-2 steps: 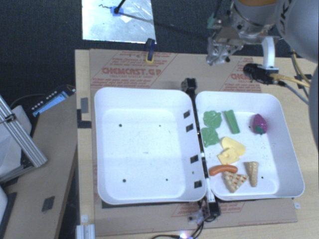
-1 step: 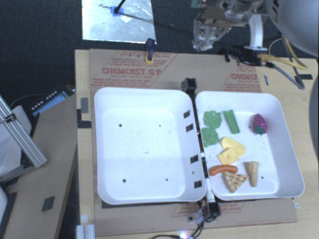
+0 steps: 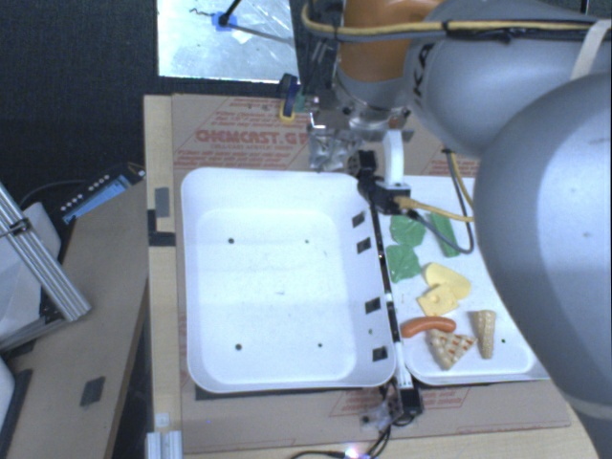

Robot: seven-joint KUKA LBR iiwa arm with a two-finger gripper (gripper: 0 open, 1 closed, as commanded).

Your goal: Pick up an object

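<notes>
Looming at the right and closest to the lens, the grey arm (image 3: 535,199) is covering much of the right bin (image 3: 507,360), its orange band (image 3: 387,17) sitting near the top of the view. Below that band, the gripper (image 3: 335,153) is hanging over the far rim of the left bin (image 3: 277,285), near the divider between the two bins. Nothing is showing between its tips, and whether it is spread wide or drawn narrow cannot be told from this angle.

Toy food pieces are lying in the right bin, all well apart from the gripper and nearer the front. Two green leaf-shaped pieces (image 3: 405,247) are sitting just beside the divider, with a darker green piece (image 3: 446,229) beside them under a yellow cable (image 3: 435,208). A yellow cheese wedge (image 3: 444,290) is resting in front of the leaves. Further forward, an orange-red sausage (image 3: 427,326) is lying just beside a pizza slice (image 3: 449,348), and an ice-cream cone (image 3: 485,333) is lying next to them on the right.

Both bins are resting on a cardboard sheet (image 3: 249,134).
</notes>
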